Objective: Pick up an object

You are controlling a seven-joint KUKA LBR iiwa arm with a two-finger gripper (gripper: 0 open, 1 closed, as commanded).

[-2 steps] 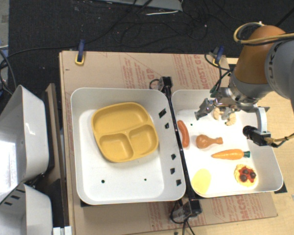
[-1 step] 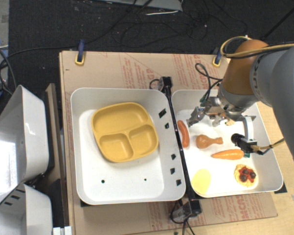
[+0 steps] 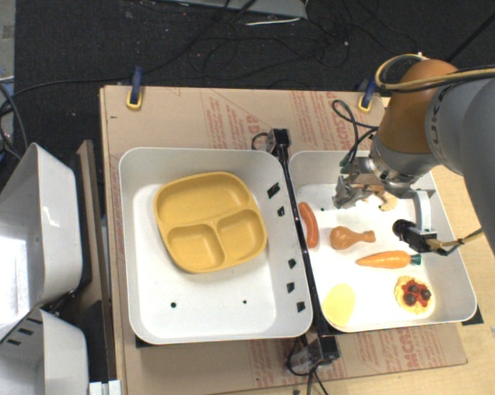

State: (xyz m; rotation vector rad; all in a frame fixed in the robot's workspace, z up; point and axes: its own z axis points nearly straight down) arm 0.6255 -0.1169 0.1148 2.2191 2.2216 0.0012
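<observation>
My gripper [image 3: 356, 191] hangs low over the back of the right bin [image 3: 457, 303], pointing down and left. In front of it lie a red sausage [image 3: 310, 225], a tan chicken drumstick [image 3: 350, 238] and an orange carrot [image 3: 385, 260]. Nearer the front sit a pale yellow disc [image 3: 339, 303] and a small round tart with red topping [image 3: 414, 294]. A small tan piece [image 3: 382, 197] shows right beside the gripper, partly hidden by it. I cannot tell whether the gripper touches it.
The left bin [image 3: 140, 303] holds a yellow divided plate [image 3: 211, 220]. A black divider rail [image 3: 295, 229] runs between the bins. Two white tubs [image 3: 29, 229] stand off the bench at the left. Cables cross the dark floor behind.
</observation>
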